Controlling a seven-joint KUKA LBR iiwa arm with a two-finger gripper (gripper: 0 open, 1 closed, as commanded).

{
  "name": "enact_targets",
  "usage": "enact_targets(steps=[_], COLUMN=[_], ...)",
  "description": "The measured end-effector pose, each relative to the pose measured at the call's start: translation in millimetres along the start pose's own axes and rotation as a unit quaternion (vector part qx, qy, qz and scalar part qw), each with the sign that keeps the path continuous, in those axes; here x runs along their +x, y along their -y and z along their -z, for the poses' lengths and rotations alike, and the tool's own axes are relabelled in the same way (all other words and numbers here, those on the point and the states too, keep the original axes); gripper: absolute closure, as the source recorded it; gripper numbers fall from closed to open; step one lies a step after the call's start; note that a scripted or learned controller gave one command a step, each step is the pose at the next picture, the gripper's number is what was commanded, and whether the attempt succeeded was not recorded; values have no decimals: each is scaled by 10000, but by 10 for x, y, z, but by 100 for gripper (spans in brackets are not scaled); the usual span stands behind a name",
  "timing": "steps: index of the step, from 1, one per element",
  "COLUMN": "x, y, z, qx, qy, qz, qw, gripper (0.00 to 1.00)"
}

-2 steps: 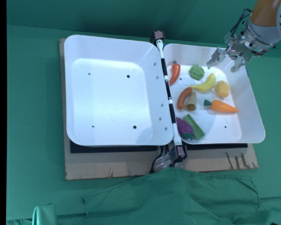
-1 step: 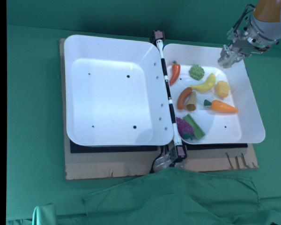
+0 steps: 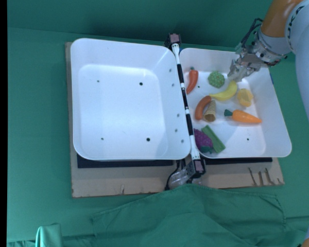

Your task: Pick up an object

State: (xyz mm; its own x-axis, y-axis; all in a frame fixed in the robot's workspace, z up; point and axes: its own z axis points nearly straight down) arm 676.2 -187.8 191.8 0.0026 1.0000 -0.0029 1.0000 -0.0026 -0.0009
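I see grey two-finger gripper (image 3: 238, 72) above curved yellow plastic banana (image 3: 224, 93), bin's one o'clock; grip state unclear to me. Nothing lifted; whole pick remains.

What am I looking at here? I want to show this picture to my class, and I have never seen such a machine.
It is a single photo from a camera fixed above a bench, looking down at a slant. The grey arm with the orange band is a robot arm reaching in from the right. At its end is a pincer for grasping things; it hangs over the right bin, near a toy broccoli and banana. Nothing shows between its fingers. That bin also holds a carrot, a red chilli, purple grapes and other toy foods. The left bin sits beside it, across a black-and-white divider.
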Motion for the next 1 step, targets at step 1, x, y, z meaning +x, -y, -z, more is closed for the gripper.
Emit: enact_targets(steps=[1], x=[-10], y=[-14], z=[198], qx=[-60], qy=[23], qz=[-12], qw=[10000], gripper=[100])
